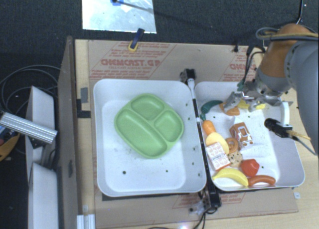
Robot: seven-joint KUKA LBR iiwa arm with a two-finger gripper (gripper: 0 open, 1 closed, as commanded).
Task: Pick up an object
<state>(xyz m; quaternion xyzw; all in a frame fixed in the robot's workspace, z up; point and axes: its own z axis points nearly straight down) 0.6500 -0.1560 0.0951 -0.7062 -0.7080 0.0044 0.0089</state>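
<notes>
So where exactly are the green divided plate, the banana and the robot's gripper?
green divided plate [148,124]: camera view, its long front compartment, left bin.
banana [231,176]: camera view, middle of the yellow fruit, right bin's near edge.
gripper [238,99]: camera view, its tip, above the right bin's far end.

left bin: beside the end effector's bin, on its far side | green divided plate: lies in left bin, well apart from end effector | worktop: brown board, red print, beneath both bins | black cables: far beyond left bin | blue-yellow clip: at the worktop's back edge
</notes>
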